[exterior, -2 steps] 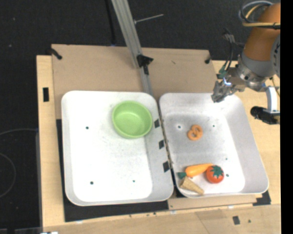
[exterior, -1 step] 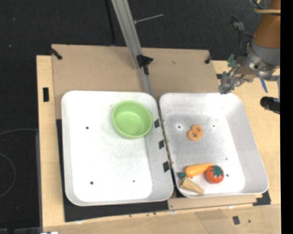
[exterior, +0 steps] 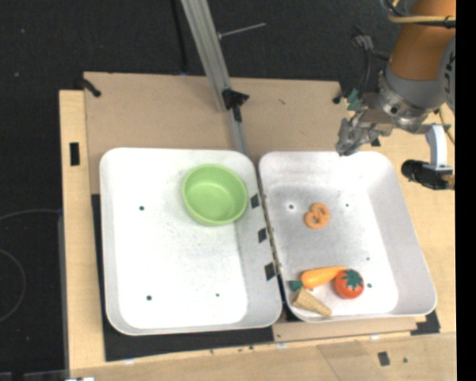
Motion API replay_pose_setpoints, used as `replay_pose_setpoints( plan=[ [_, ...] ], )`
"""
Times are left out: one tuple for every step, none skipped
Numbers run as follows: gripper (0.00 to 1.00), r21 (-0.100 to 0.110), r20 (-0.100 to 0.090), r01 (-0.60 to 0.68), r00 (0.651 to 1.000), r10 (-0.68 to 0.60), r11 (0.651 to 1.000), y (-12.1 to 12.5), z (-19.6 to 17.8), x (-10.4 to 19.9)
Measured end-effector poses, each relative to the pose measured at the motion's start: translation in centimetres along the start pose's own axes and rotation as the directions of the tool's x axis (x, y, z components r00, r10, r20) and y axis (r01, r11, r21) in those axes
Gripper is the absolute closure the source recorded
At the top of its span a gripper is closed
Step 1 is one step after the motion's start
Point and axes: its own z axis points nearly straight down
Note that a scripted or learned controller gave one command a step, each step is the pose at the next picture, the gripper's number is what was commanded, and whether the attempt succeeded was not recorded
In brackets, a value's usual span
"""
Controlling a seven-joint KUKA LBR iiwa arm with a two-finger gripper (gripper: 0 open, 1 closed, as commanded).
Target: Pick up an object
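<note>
Left bin (exterior: 127,236) first: I see a green bowl (exterior: 215,194) sitting upright in its upper right part, well to the left of my claw and lower in the view. Rest of that bin's floor shows just a few dark dots. A grey metal post (exterior: 206,46) slants down from the top of the view to the seam between the bins, left of the claw.

Right bin (exterior: 381,189): a small orange pretzel-shaped piece (exterior: 317,216) lies near the middle, below the claw and slightly left of it, well apart from it. Down in the near corner, far below the claw, I see an orange carrot (exterior: 322,276) touching or just beside a red tomato (exterior: 349,284) on its right, and a tan wedge-like piece (exterior: 312,302) just below the carrot, against the bin's rim.

My claw (exterior: 351,143) hangs over the far rim of the right bin, at its upper middle, with the orange-banded arm (exterior: 420,22) rising up and right behind it. Nothing sits between its tips. It's too small and dark for me to tell whether it is spread or pressed together.
</note>
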Motion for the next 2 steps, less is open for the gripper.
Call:
replay_pose_setpoints(
  plan=[
    [1.00,0.000,0.000,0.001,1.000,-0.001,1.000,0.7,-0.4,5.3],
    [1.00,0.002,-0.001,0.001,1.000,-0.001,1.000,-0.6,0.1,10.8]
  ],
)
